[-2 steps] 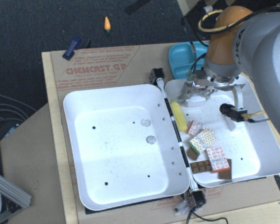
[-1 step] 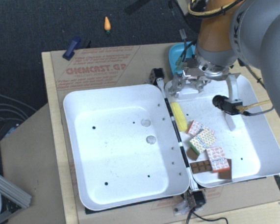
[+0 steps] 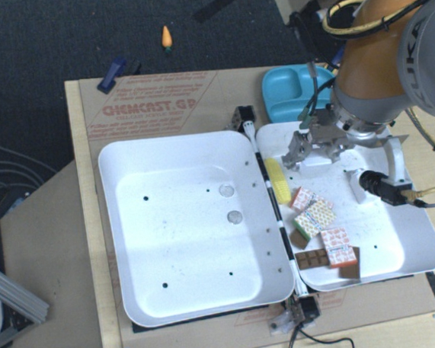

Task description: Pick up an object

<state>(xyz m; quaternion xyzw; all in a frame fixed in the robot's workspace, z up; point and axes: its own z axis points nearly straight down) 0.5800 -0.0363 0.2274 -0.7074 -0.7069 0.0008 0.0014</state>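
Looking at the fingers first: I cannot tell whether they are parted or closed, because the grey metal of the gripper (image 3: 301, 151) blurs together at this slant, and I see nothing clearly between them. The gripper sits low over the far left part of the right bin (image 3: 408, 247), near the divider between the two bins.

Just below the gripper, along the right bin's left wall, I note a yellow bar-shaped object (image 3: 279, 182) lying lengthwise. Nearer the camera lies a cluster of small printed packets (image 3: 314, 212), touching or overlapping one another. Next to them sits a red-and-white box (image 3: 337, 245), and beside that a dark brown block (image 3: 312, 258) against the bin's near left corner. All of these rest on the bin floor, apart from the gripper.

Moving outward, the wrist carries a black cylindrical fitting (image 3: 378, 185) over the middle of the right bin, and the orange band (image 3: 372, 51) of the arm rises toward the upper right.

The left bin (image 3: 126, 178) holds two small round greyish discs (image 3: 230, 203) near its middle right. Beyond the right bin a light blue tray (image 3: 289, 91) rests on the cardboard sheet (image 3: 157, 99). On the dark floor beyond the bench I see a small orange object (image 3: 166, 37) and a blue object (image 3: 112, 76) at the cardboard's far edge.
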